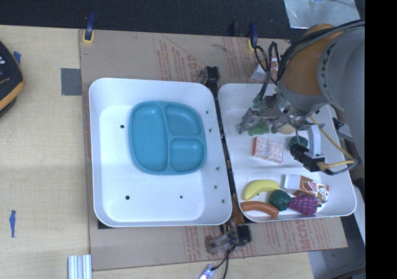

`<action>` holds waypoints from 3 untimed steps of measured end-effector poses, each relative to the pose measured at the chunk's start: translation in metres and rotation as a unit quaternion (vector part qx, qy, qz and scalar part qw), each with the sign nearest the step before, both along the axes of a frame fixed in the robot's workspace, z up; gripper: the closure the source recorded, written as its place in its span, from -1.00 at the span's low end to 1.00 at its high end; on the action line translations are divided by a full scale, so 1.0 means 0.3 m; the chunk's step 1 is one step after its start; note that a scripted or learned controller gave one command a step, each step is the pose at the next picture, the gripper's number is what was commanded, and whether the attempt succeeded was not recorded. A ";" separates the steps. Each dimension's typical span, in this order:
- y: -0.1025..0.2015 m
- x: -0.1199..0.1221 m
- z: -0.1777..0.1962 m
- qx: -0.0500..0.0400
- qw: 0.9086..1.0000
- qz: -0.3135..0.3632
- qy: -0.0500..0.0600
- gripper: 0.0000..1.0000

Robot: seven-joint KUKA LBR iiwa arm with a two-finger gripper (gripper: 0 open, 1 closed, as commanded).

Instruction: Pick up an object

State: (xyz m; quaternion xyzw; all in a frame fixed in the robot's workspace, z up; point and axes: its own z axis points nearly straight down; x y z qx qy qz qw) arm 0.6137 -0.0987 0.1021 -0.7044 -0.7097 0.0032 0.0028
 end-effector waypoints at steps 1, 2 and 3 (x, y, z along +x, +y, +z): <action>-0.004 0.000 0.035 0.000 1.000 0.000 0.001 1.00; -0.003 0.000 0.034 0.000 1.000 0.000 0.001 -1.00; -0.060 0.141 -0.035 0.000 1.000 -0.001 -0.003 -1.00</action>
